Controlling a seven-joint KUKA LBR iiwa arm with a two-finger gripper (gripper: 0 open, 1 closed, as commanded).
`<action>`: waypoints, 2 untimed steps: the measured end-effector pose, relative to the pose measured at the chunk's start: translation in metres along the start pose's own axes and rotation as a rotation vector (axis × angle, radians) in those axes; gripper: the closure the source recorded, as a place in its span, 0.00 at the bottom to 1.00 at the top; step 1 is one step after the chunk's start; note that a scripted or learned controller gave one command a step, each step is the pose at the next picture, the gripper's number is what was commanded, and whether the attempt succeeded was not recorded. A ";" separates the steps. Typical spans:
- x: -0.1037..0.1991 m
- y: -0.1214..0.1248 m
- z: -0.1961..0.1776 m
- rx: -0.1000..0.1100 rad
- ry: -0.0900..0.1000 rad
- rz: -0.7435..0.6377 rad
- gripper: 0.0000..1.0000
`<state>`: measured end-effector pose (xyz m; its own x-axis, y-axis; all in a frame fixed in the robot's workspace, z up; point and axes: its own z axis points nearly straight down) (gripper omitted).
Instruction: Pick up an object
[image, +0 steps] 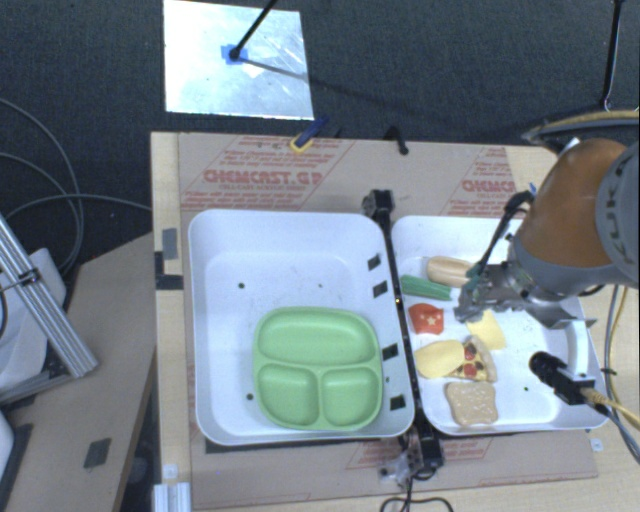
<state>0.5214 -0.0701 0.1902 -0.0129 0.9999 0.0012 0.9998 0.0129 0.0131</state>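
My gripper (473, 302) hangs low over the middle of the right bin (560, 418), at the end of the grey arm with the orange band. Toy foods lie around it. A tan bun (446, 270) and a green piece (424, 288) are just to its upper left. A red piece (427, 319) lies to its left. A pale yellow wedge (488, 331) sits right under its lower right side. Nothing shows between its tips.
Nearer the front of the right bin lie a yellow chunk (438, 359), a pizza slice (478, 363) and a slice of toast (471, 403). The left bin (230, 260) holds a green divided plate (318, 368). A black divider runs between the bins.
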 end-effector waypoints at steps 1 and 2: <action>-0.059 -0.036 -0.014 0.011 -0.003 0.017 1.00; -0.097 -0.037 0.095 0.011 -0.004 0.011 1.00</action>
<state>0.4866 -0.1674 0.0949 -0.0015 1.0000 -0.0028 1.0000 0.0015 0.0026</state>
